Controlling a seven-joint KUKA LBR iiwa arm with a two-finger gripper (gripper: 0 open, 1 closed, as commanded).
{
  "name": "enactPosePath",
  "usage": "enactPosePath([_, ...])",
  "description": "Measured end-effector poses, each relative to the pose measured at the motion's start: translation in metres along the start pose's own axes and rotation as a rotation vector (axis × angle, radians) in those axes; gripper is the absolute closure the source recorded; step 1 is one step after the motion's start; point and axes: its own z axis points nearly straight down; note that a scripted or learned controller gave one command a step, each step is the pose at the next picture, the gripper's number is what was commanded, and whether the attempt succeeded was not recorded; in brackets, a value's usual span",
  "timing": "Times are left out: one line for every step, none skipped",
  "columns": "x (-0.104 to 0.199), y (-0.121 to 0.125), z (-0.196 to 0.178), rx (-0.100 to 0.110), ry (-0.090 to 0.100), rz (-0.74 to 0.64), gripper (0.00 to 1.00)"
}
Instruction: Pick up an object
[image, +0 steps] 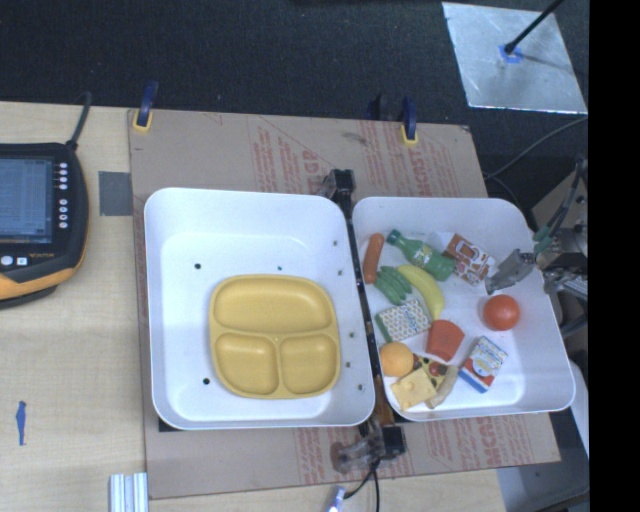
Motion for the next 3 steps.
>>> enactPosePath([0.038,0.052,0.163,-0.001,-0.001,-0.001,0.0])
enactPosePath([0.037,0.052,0.153,0.002,-0.002,-0.004,1.0])
enactPosePath([0.098,0.117,0.061,-0.003,0.001,0.0,1.0])
